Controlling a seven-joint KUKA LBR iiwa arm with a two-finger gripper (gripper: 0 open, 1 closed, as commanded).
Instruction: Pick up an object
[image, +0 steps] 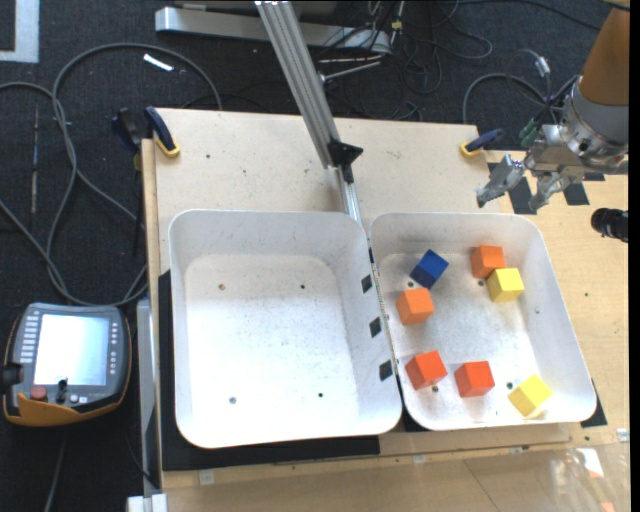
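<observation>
The right bin (556, 300) holds several small cubes. A blue cube (430, 267) lies near its back left, with an orange cube (415, 305) just in front of it. Another orange cube (487, 260) and a yellow cube (505, 284) sit side by side toward the back right. Along the front lie two red-orange cubes (427, 368) (474, 378) and a second yellow cube (529, 395). My gripper (517, 192) hangs above the bin's back right rim, open, its fingers spread with nothing between them.
The left bin (190, 300) stands beside the right one, sharing a middle wall. A slanted metal post (305, 85) rises behind the bins. Clamps (160, 130) (480, 142) sit at the bench's back corners. A teach pendant (65, 360) lies off the left.
</observation>
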